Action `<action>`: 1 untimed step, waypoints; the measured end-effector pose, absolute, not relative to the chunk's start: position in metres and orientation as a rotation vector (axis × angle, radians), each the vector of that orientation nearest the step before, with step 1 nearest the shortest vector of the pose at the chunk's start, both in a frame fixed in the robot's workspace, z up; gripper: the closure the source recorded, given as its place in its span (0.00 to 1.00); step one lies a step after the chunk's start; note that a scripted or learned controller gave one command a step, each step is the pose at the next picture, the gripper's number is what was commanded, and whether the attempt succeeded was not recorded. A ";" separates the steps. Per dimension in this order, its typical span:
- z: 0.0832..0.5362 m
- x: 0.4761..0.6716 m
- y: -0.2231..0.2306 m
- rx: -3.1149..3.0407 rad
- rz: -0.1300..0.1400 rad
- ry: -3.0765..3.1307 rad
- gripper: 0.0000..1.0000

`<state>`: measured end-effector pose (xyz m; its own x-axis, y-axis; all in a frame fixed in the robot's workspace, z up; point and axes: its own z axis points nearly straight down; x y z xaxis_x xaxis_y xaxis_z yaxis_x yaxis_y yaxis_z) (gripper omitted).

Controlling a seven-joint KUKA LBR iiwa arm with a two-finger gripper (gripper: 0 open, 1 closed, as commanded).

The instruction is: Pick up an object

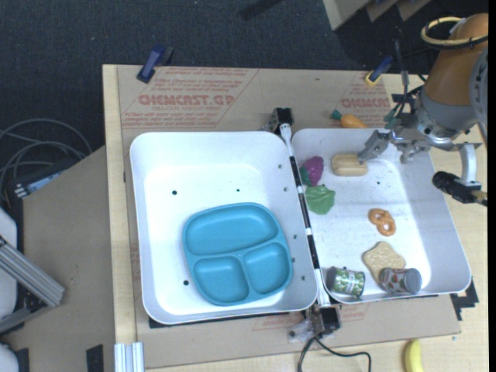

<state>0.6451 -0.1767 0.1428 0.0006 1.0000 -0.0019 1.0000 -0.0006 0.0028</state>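
Reaching in over the far right corner of the right bin (pixel 434 208), the arm (pixel 457 68) was cut off at the picture's edge, and its gripper (pixel 387 147) hung above the bin's far end with its two fingers spread apart and nothing between them. A pale bread roll (pixel 349 164) lay just beside the left fingertip, whether touching I could not tell. Against the bin's left wall sat a purple piece (pixel 312 168) and a green leafy piece (pixel 320 199), too blurred to name. A pretzel (pixel 381 221) lay mid-bin; a toast slice (pixel 380 257) and two cans (pixel 346 282) (pixel 401 280) crowded the near edge. The left bin (pixel 155 169) carried a blue divided tray (pixel 236 251).
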 end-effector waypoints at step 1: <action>0.106 0.578 -0.197 2.224 -0.003 2.221 0.00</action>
